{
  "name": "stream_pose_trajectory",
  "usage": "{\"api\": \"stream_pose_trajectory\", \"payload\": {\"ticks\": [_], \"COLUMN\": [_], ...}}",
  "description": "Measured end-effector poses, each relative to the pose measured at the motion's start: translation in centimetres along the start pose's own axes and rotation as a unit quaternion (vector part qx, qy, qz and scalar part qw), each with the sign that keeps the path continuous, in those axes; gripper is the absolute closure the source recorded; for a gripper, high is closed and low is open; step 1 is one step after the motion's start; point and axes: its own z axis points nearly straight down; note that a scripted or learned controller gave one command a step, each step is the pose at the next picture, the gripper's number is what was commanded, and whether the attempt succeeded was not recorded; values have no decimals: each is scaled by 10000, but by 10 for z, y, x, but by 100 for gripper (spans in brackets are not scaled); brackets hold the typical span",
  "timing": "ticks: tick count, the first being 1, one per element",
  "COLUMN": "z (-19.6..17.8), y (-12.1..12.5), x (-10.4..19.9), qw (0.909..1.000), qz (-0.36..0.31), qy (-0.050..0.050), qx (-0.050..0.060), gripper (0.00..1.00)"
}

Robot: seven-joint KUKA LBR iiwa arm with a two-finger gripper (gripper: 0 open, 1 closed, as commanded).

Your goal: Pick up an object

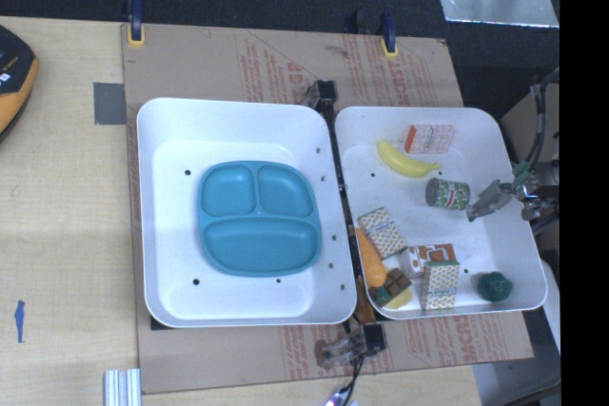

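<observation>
Pincer (479, 207) reaches in from the right edge, low over the right bin (495, 130), its grey fingers pointing left; whether they are spread or closed cannot be told at this size, and nothing is seen between them.

Green can (447, 194) lies on its side just left of the fingertips, near but apparently apart from them. It is the closest item to the pincer.

Banana (405, 161) lies above and left of the can, near it. Red-and-white carton (430, 139) sits just above the banana, toward the bin's far wall.

Near side of the right bin, a cluster: checkered packet (383, 230) tilted by the left wall; orange carrot-like piece (371, 263) along that wall below it; dark brown block (395, 283) on a pale yellow piece at the near left corner; brown-and-white box (433, 256); patterned green box (440, 285) touching it on the near side. Dark green round item (494, 286) sits alone at the near right corner, well below the pincer.

Left bin (162, 233) holds a blue divided plate (259, 216), three compartments, centred.

Both bins rest side by side on cardboard (238, 62) laid over the surface (57, 233); two blue clamps (135, 19) pin its far edge.
</observation>
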Motion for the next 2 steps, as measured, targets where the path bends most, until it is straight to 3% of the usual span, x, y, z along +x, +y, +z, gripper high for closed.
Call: {"api": "stream_pose_trajectory", "payload": {"ticks": [1,2], "z": [117,143], "y": [56,132], "x": [5,5], "qw": [10000,10000], "qz": [-23,-15], "qy": [12,-7], "qx": [37,-28], "gripper": [0,0]}}
